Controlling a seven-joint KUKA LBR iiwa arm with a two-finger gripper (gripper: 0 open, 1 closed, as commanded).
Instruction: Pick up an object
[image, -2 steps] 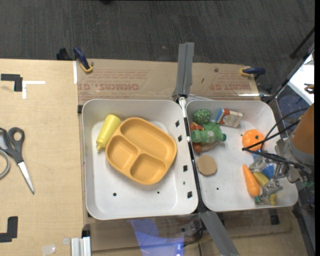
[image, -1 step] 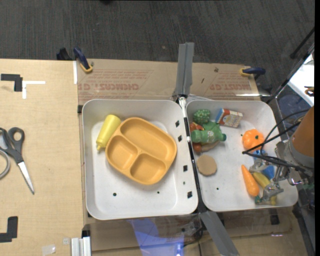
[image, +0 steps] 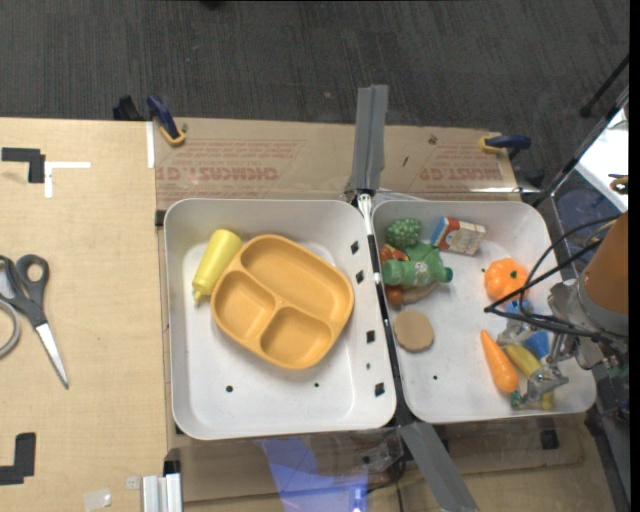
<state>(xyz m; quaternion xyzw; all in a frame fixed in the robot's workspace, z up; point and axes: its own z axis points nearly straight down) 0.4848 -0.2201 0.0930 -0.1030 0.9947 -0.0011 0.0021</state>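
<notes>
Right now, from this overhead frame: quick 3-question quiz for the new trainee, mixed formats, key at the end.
1. True or false: the divided tray lies in the left bin.
2. Multiple choice: what lies against the tray's upper left edge? A) yellow bottle B) scissors C) carrot
3. Fill in: the gripper is low over the ____ bin's lower right corner, next to the carrot.

Key
1. True.
2. A. The scissors lie on the bench outside the bins; the carrot is in the right bin.
3. Right.
</notes>
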